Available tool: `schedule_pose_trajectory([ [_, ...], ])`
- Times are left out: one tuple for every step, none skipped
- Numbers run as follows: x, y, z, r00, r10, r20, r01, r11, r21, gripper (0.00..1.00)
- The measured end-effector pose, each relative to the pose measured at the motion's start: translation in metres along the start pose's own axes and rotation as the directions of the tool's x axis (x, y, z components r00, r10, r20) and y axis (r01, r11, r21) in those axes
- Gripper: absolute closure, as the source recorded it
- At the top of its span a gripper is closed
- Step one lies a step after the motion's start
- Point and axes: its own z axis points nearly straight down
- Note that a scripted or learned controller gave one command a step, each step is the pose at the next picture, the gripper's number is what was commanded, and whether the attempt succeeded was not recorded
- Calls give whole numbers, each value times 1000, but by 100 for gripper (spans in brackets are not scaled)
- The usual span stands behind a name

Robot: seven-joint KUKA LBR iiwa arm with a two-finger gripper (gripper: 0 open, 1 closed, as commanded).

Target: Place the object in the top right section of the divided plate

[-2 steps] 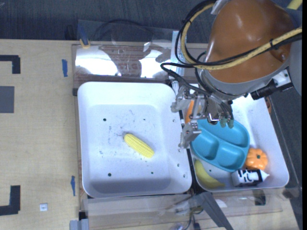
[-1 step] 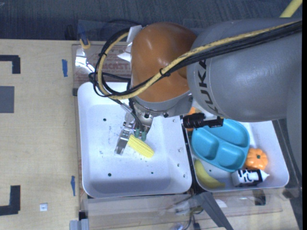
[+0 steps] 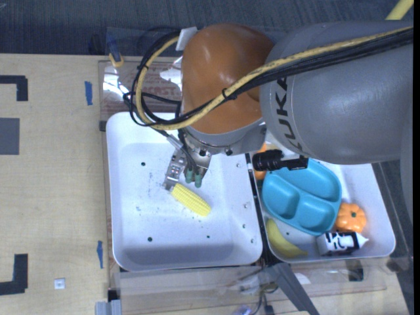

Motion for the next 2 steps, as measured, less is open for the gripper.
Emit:
schedule_pose_trajectory([
  [-93, -9, -128, 941, 337, 4, -337, 941, -2, 100],
  [-60, -71, -23, 977, 211, -3, -211, 977, 7, 100],
])
